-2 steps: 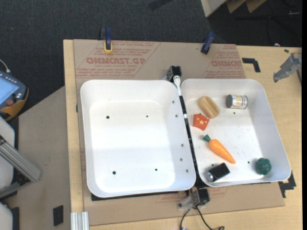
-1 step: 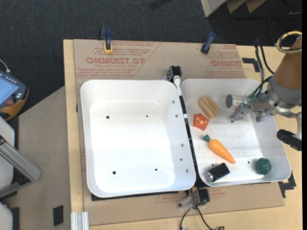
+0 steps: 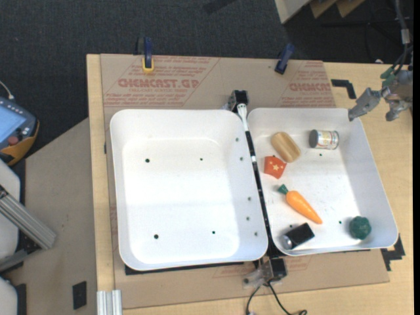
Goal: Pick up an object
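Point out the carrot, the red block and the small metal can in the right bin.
carrot (image 3: pixel 302 205): camera view, middle of its orange body.
red block (image 3: pixel 275 167): camera view, centre of its top face.
small metal can (image 3: pixel 324 138): camera view, its silver side.

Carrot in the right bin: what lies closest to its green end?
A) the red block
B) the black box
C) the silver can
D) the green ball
A: the carrot points its green end up-left, just below the red block; the other three sit farther off.

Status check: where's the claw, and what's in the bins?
Claw open, holding nothing, above right bin's far corner. Carrot, red block, can untouched. Nothing blocking.
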You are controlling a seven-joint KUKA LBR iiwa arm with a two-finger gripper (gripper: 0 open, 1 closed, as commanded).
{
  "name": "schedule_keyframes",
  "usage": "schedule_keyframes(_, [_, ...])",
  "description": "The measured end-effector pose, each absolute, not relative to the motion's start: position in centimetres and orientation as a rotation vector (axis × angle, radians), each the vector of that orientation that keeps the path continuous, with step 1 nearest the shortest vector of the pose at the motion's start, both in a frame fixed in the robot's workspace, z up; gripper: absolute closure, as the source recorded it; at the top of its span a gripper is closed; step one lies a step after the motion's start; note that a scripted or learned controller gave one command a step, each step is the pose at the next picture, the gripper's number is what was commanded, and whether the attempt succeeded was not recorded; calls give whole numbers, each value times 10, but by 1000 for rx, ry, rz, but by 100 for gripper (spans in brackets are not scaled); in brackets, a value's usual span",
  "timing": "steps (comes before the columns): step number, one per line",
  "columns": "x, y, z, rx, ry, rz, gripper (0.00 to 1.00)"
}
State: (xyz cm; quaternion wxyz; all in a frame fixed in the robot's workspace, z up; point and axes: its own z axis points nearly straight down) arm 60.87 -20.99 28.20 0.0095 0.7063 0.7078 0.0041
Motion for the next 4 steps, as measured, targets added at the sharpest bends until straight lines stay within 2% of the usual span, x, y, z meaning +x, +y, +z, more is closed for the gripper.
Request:
schedule_keyframes(1, [522, -211, 134, 2237, 2227, -11, 0])
schedule_keyframes(2, [555, -225, 251, 2211, 2214, 7, 0])
schedule_keyframes(3, [477, -217, 162, 2232, 2225, -4, 0])
schedule_keyframes(4, [496, -225, 235, 2214, 2217, 4, 0])
